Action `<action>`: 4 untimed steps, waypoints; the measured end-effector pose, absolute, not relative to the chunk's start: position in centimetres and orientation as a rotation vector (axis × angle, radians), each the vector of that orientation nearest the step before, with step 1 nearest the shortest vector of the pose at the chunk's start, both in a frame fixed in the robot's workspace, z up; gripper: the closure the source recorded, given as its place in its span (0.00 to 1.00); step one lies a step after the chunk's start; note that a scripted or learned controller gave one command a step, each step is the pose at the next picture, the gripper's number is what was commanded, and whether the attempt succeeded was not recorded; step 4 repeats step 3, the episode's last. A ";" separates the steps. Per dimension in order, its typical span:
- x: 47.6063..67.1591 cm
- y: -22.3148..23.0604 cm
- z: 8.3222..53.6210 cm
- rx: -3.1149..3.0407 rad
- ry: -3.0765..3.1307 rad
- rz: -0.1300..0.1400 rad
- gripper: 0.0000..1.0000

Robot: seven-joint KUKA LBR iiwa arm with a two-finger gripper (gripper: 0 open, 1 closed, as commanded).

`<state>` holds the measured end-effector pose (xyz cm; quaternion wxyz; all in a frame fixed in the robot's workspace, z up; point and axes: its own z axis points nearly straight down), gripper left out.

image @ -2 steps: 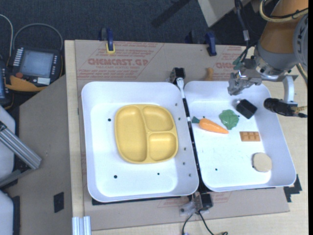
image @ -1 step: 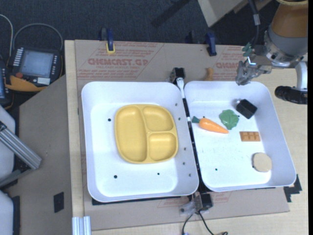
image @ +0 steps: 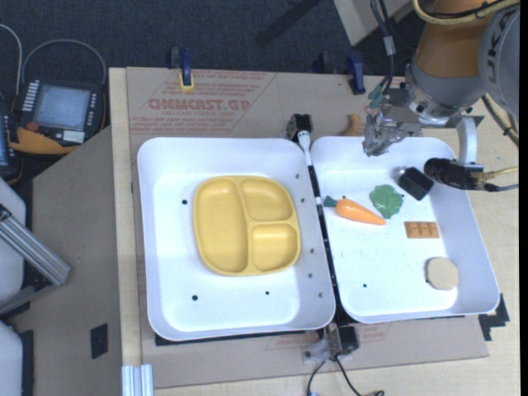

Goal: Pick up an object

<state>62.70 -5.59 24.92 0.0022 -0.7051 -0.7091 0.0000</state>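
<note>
Brown cardboard covers the bench under two white bins. Left bin (image: 165, 304) holds a yellow divided plate (image: 246, 223). Right bin (image: 470, 295) holds a carrot (image: 360, 211), green broccoli (image: 386, 200), a cracker (image: 421, 230) and a cookie (image: 442, 273). At its far edge hangs the gripper (image: 377, 144), jaw state impossible to tell.

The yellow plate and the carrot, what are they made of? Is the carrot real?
The yellow plate looks like smooth moulded plastic: one even colour, soft rounded dividers, a slight sheen. The carrot looks like a toy, probably plastic too: its orange is flat and even, its shape very neat. The camera view can't settle it for sure.
</note>
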 end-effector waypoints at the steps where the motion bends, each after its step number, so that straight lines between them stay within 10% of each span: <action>1: 61.7 -1.4 24.1 -2.215 -2.223 0.002 1.00; 4: 57.8 8.8 23.3 -2.213 -2.224 0.003 1.00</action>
